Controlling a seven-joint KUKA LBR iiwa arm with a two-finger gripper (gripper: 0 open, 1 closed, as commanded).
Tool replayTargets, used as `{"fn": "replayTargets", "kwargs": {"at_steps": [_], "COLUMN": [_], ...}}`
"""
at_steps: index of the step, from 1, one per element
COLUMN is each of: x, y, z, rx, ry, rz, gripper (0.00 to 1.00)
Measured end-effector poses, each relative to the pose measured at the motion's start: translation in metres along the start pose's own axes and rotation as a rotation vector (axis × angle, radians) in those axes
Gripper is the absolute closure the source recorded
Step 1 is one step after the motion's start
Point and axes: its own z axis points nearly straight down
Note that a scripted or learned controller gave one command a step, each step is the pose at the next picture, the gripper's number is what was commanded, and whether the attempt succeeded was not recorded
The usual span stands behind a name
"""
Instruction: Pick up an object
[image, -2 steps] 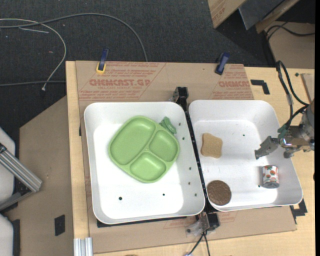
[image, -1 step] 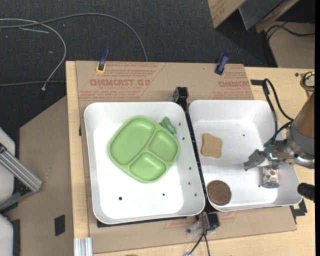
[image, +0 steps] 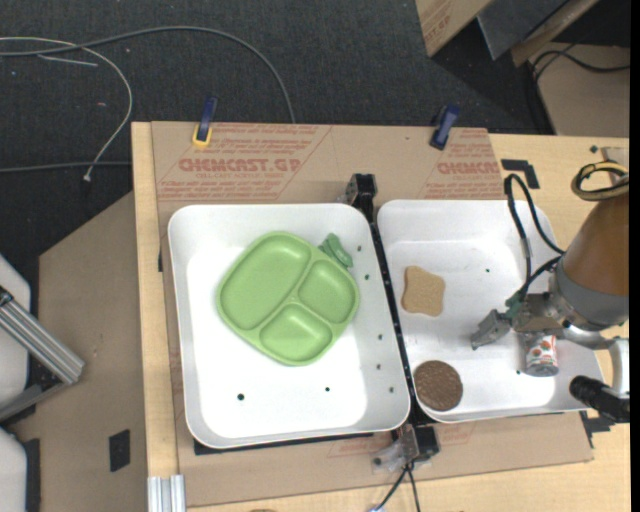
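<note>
In the right bin lie a tan slice of toast, a round brown patty near the front wall, and a small white and red can at the right. My gripper hangs low over the right half of this bin, between the toast and the can, with the can just to its right under the wrist. Nothing shows in its grip. The arm's orange band rises behind it.
The left bin holds a green divided plate with a small green piece at its upper right edge. A black cable loops over the right bin's back. Clamps sit between the bins.
</note>
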Motion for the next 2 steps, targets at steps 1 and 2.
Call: {"fn": "replayTargets", "kwargs": {"at_steps": [1,2], "x": [0.0,0.0], "y": [0.0,0.001], "z": [0.052,0.039], "rx": [0.002,-0.003], "ry": [0.001,-0.001], "rz": [0.002,0.001], "gripper": [0.0,1.0]}}
